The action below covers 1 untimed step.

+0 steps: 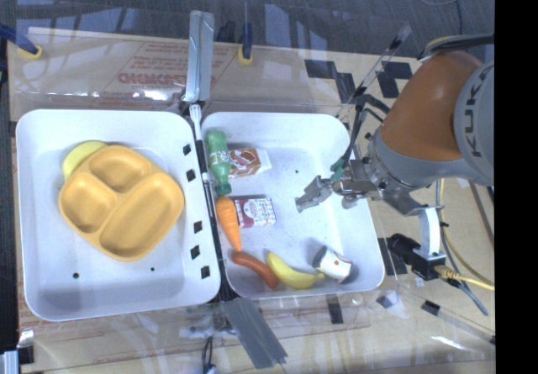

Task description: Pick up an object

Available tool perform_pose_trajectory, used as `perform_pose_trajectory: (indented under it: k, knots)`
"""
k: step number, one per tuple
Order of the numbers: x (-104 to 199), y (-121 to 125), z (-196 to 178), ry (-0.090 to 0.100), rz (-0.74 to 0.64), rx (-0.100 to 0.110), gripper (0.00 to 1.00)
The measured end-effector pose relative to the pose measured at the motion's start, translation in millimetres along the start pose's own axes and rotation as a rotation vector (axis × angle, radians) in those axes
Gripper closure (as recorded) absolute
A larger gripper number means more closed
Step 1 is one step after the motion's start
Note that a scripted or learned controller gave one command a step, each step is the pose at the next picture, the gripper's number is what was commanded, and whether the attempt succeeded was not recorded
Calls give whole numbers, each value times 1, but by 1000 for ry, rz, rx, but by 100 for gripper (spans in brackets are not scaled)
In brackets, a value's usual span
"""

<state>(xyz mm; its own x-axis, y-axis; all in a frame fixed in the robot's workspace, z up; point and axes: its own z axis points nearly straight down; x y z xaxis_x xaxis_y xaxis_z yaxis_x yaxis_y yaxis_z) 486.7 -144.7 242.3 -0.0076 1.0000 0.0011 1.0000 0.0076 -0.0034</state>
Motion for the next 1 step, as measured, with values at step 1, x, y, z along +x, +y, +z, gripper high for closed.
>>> perform_pose_trajectory:
  k: [1]
  knots:
    - [0, 13, -42, -1, -46, -2, 0]
